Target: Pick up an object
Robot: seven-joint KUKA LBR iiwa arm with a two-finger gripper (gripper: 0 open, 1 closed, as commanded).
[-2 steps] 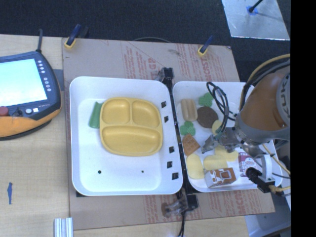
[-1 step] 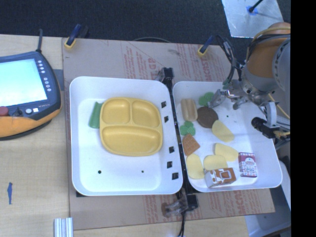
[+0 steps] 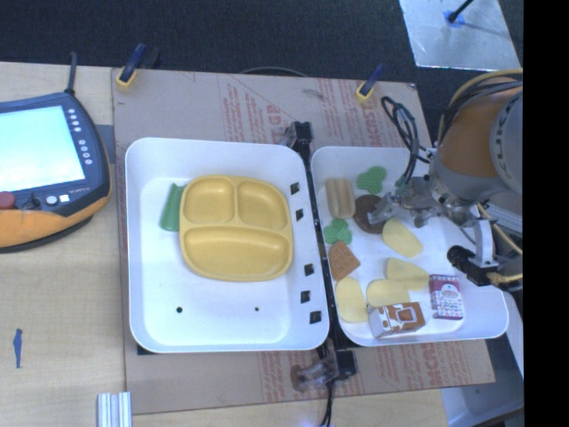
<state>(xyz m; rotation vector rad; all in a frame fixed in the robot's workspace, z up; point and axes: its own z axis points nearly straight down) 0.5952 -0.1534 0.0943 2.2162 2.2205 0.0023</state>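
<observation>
- The gripper (image 3: pixel 384 210) is hovering in the right bin (image 3: pixel 348 160), over a brown disc (image 3: pixel 365 208).
- Jaw state: cannot tell.
- A yellow divided tray (image 3: pixel 236 227) is lying in the left bin (image 3: pixel 151 238).

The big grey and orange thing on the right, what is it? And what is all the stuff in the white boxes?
That is a robot arm. A computer program moves it, and its job is to pick something up. The picture comes from one camera fixed above the bench, looking down at a slant.

The arm's hand is low over the right bin, near a dark brown round piece. I can't see anything held in it.

The right bin holds small toy-like foods: pale yellow pieces, green pieces, a tan stick, a brown square and two little cartons.

The left bin holds a yellow tray with three sections, and something green peeks out beside it.

At the far left sits a handheld screen controller.
</observation>
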